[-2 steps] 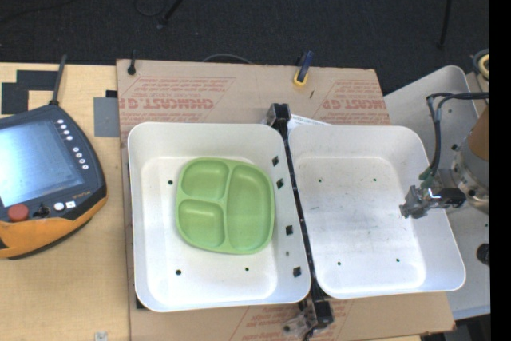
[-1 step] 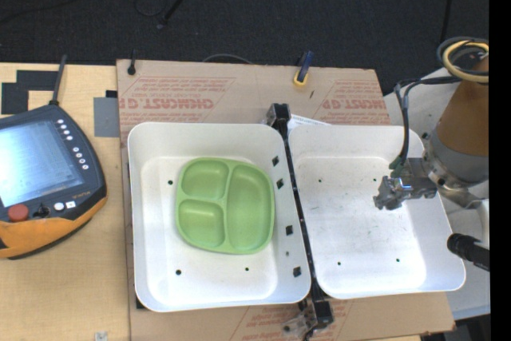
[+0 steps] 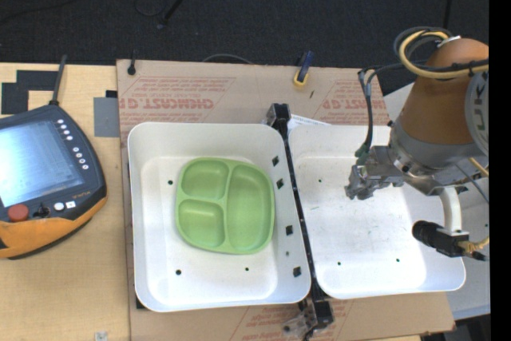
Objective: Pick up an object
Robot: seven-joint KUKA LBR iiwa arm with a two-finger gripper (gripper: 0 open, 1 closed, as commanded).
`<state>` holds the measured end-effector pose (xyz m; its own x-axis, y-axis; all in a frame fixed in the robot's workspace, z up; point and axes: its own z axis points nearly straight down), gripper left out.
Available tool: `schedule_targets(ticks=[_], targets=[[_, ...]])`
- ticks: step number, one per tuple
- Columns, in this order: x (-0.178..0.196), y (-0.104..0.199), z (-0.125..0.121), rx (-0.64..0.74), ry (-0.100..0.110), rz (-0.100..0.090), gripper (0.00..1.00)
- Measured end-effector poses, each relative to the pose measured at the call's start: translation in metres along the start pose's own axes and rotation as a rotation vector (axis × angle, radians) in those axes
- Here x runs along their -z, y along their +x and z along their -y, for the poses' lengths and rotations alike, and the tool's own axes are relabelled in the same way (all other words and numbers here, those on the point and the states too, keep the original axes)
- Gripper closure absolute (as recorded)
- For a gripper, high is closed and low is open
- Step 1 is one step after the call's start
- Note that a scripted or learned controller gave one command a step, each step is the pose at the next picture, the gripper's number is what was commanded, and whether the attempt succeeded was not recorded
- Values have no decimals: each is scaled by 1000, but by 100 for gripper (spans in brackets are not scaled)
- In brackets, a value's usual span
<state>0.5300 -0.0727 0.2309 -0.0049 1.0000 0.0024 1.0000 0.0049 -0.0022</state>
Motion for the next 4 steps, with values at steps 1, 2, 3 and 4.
schedule_targets(ticks=[1, 2, 3, 4], targets=[[2, 43, -5, -2, 1, 1, 100], [-12, 84, -14, -3, 3, 1, 100], [-14, 84, -18, -5, 2, 2, 100], [2, 90, -9, -4, 0, 2, 100]])
